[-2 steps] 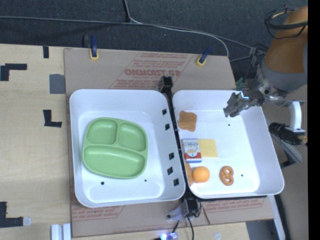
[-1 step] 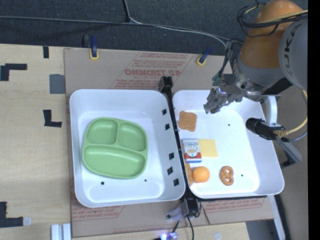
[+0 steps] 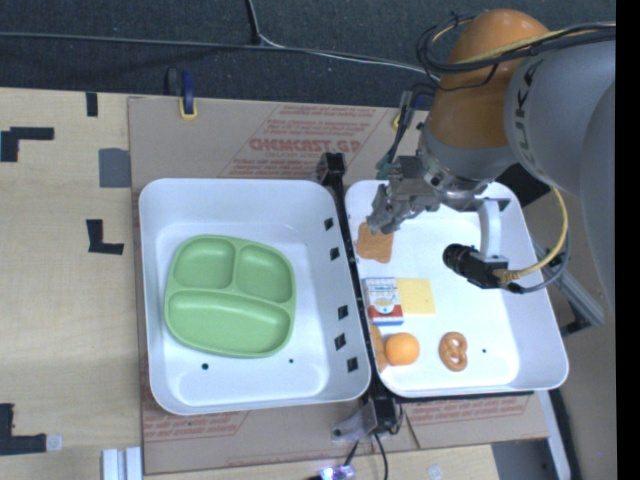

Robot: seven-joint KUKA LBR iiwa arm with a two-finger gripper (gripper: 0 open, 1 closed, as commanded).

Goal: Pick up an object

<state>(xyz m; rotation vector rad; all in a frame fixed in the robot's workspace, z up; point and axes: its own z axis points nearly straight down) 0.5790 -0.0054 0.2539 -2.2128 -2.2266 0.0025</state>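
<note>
A small tan-orange piece (image 3: 375, 245), flat and roughly square like a slice of toast, hangs at the tip of the gripper (image 3: 385, 223) just right of the middle of the frame, over the left edge of the right bin (image 3: 530, 268). The gripper's fingers appear clamped on its upper edge, with the piece tilted and its lower corner close to the bin wall. The grey arm (image 3: 560, 88) with its orange band (image 3: 485, 48) comes down from the upper right of the frame, and a black cable fitting (image 3: 475, 265) sticks out beside the wrist above the bin floor. Lower in the right bin lie a small carton (image 3: 383, 301) with blue and red print, a flat yellow square (image 3: 416, 295) touching its right side, an orange ball (image 3: 401, 350) just below the carton, and a small brown pretzel (image 3: 454, 350) to the right of the ball. The left bin (image 3: 240, 198), in the left-centre of the frame, holds a green divided tray (image 3: 231, 295) with three compartments, lying flat on the bin floor. Both bins sit side by side on a sheet of brown cardboard (image 3: 290, 138) with red lettering, on the wooden bench (image 3: 60, 268).
</note>
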